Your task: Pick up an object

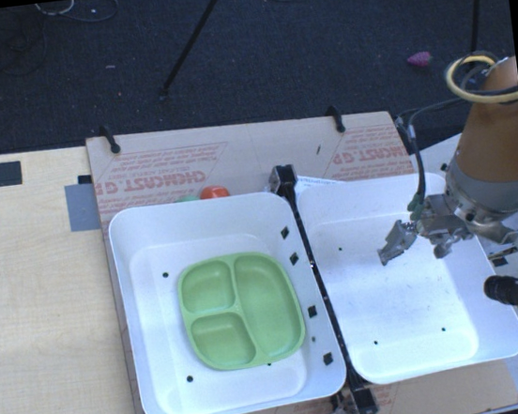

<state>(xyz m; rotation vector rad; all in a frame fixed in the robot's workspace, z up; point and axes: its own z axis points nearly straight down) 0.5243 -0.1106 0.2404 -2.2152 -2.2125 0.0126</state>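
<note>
The gripper (pixel 398 243) hangs over the right bin (pixel 419 341), and I cannot tell whether its fingers are apart or together; nothing shows between them. Well off to their left, past the divider (pixel 310 270), a green sectioned plate (pixel 241 310) lies flat in the left bin (pixel 143 264). Further up-left, an orange object (pixel 214 193) peeks over that bin's back rim.
</note>
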